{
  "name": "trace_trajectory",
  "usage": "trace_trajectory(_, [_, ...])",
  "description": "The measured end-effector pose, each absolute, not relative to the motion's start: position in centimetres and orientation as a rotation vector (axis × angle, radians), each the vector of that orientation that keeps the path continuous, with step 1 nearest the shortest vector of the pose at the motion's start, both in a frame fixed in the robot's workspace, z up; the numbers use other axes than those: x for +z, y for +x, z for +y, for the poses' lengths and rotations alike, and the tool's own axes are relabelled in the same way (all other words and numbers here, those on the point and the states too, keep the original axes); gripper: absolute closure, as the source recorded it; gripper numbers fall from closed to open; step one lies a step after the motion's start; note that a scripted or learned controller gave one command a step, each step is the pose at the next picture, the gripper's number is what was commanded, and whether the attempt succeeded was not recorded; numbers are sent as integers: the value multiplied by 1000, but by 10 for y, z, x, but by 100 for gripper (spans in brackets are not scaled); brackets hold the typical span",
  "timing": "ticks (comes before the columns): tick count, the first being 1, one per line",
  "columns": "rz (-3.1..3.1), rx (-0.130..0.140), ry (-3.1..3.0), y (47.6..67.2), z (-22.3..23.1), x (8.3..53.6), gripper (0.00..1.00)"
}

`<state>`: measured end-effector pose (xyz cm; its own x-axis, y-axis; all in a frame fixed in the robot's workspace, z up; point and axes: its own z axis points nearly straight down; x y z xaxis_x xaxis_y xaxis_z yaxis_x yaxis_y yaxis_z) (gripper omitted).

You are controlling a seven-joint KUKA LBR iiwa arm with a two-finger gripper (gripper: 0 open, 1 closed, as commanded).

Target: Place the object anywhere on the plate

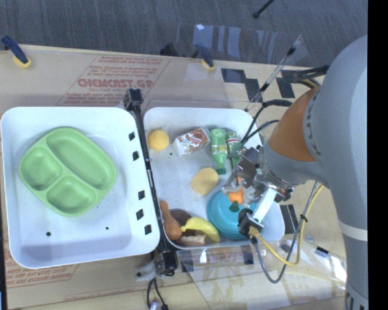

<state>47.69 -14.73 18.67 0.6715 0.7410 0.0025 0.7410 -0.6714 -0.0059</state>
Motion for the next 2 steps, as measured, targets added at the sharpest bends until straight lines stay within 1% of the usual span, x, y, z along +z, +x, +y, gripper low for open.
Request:
trace_trajectory(1, [-794, 13, -3030, 514, -176, 147, 100])
trace_trajectory(2, [-516, 9, -3091, 568, -165, 210, 100])
